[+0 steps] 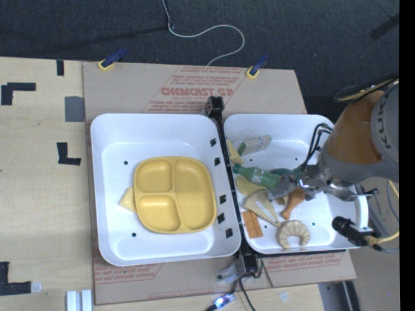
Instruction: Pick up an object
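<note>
Red "CHICKCRST" lettering, hard to read, marks cardboard (194, 91) behind both bins (107, 173).

You get one fixed camera, high over the bench, looking down at a slant. It frames both shallow white plastic bins (104, 173) whole, brown cardboard sheet (194, 86) beneath, dark floor beyond. The grey-and-orange arm (353, 141) enters from frame right.

You see a heap of toy food in the right bin (311, 125): a green bottle (256, 173) lying on its side, pale wedges (258, 205) below it, and a tan croissant (294, 232) near the front edge.
</note>
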Robot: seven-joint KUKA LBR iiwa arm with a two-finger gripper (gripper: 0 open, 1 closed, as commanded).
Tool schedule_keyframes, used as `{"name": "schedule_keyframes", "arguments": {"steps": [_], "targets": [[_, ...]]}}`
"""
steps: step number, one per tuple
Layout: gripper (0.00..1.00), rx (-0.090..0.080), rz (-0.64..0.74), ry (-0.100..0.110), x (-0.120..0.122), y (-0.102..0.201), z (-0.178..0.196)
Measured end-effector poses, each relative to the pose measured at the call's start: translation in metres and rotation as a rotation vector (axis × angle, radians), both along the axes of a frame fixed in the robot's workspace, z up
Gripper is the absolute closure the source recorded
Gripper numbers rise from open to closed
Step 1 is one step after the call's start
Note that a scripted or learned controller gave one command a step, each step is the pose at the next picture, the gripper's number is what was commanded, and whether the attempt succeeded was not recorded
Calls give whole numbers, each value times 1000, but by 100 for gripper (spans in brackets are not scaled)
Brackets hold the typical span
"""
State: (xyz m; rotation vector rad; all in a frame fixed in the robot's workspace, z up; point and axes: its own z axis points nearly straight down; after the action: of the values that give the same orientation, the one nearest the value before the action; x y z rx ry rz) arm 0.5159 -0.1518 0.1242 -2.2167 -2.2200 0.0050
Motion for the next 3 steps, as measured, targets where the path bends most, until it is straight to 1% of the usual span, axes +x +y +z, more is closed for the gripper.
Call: {"name": "schedule_keyframes", "arguments": {"steps": [1, 2, 3], "targets": [[0, 0, -1, -5, 1, 0, -38], [100, -1, 0, -10, 2, 1, -27], [100, -1, -1, -6, 2, -7, 18]]}}
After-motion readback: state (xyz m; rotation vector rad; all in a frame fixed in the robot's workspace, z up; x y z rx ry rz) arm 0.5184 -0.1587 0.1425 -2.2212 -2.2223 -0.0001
